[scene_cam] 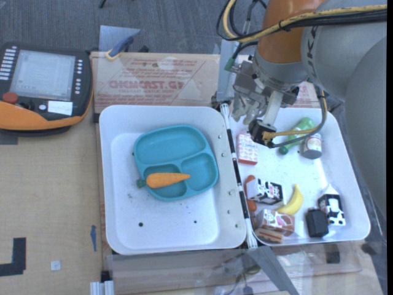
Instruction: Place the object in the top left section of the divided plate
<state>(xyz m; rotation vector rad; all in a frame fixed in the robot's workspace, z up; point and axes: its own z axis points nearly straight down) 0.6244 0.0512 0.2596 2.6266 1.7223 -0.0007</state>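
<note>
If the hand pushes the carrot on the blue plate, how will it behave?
The carrot looks like a stiff, light toy, so it probably keeps its shape. Its round, tapered body may roll or swing around. It lies across a divider of the blue plate, so it may rock.

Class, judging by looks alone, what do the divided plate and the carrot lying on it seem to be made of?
Divided plate: probably moulded plastic, uniform teal, smooth with a soft sheen and rounded ridges. Carrot: likely a plastic toy, evenly orange and smooth; real cannot be ruled out.

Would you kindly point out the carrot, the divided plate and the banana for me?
carrot (167,179): camera view, middle of its orange body.
divided plate (169,143): camera view, bare floor of its large section.
banana (292,201): camera view, middle of its curve.
</note>
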